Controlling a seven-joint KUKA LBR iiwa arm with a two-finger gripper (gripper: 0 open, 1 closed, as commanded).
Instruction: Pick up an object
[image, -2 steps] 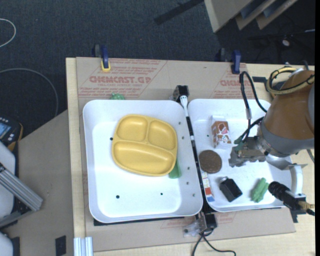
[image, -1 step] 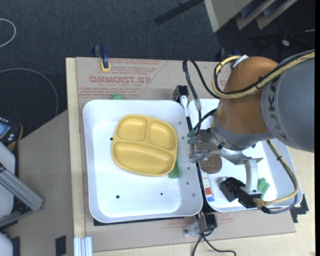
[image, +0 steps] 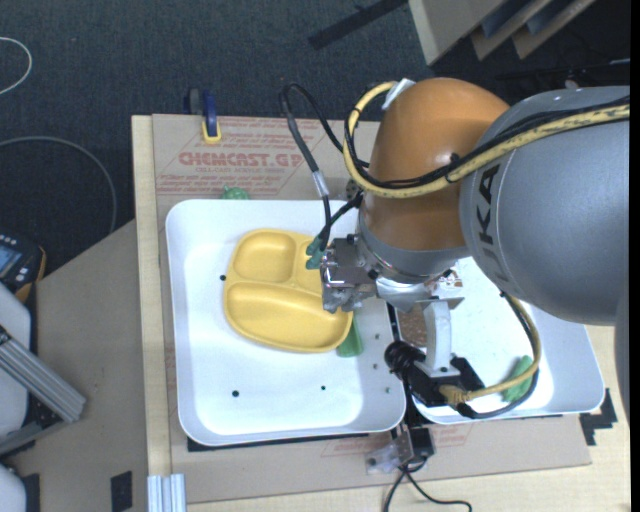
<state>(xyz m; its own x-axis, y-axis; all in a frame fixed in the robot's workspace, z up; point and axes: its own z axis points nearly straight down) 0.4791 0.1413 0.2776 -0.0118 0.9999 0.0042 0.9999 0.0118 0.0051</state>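
Note:
A yellow divided plate (image: 272, 292) lies in the left white bin (image: 270, 405), toward its upper middle. The arm's orange wrist and grey flange hang over the seam between the two bins. My gripper (image: 338, 283) pokes out beneath them at the plate's right rim. A small green object (image: 349, 342) peeks out just below the plate's right edge, close under the gripper.
The right bin (image: 570, 395) is largely hidden by the arm; a brown object (image: 438, 328) and a green-yellow piece (image: 516, 378) show in it. Black and yellow cables loop around the wrist. A green scrap (image: 235, 193) sits on the board behind the left bin.

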